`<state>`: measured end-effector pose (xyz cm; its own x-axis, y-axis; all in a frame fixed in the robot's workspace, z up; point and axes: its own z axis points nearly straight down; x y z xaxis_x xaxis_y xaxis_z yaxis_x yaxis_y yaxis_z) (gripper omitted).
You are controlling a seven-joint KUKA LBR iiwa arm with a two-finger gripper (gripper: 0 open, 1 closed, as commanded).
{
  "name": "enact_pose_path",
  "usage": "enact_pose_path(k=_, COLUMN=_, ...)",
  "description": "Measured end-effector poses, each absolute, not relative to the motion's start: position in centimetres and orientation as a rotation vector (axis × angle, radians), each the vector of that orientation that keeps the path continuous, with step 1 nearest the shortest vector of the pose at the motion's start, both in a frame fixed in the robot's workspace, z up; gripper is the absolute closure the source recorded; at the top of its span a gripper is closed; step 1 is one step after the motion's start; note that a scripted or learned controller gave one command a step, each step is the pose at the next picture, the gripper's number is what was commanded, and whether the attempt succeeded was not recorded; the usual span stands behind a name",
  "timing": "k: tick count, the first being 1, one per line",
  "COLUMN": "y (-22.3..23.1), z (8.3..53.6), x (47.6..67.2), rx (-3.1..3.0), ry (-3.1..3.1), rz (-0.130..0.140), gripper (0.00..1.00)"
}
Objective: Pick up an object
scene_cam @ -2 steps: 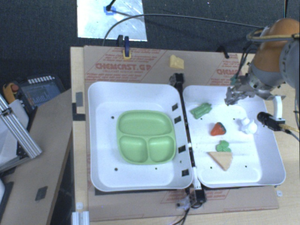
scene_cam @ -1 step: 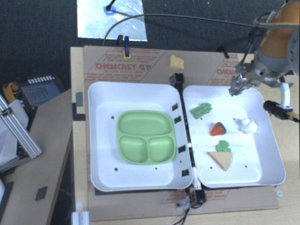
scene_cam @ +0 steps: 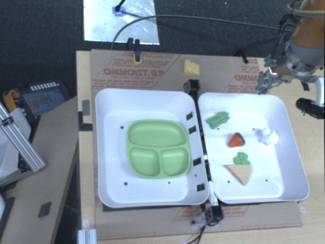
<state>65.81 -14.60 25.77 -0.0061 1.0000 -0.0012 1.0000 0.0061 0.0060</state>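
The right bin (scene_cam: 284, 136) holds several small items: a green leafy piece (scene_cam: 218, 120), a red strawberry-like piece (scene_cam: 236, 140), a white lump (scene_cam: 267, 135), a small green piece (scene_cam: 241, 158) and a tan wedge (scene_cam: 240, 173). My gripper (scene_cam: 265, 81) hangs beyond the right bin's far right corner, above the cardboard, away from all of them. I see nothing between its fingers, and their state is unclear from this angle.
The left bin (scene_cam: 109, 136) holds a green three-compartment plate (scene_cam: 157, 147). A yellow block (scene_cam: 191, 67) lies on the cardboard behind the bins. A yellow clamp (scene_cam: 137, 52) grips the board's far edge. Equipment stands at the left (scene_cam: 20, 136).
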Motion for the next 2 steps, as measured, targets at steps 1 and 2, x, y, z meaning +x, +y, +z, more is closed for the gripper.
enact_pose_path(k=1, y=-9.3, z=26.4, x=65.2, rx=2.211, ry=2.23, rz=0.005, gripper=1.0)
enact_pose_path(k=2, y=-3.1, z=25.4, x=64.5, rx=2.212, ry=2.231, rz=0.001, gripper=1.0)
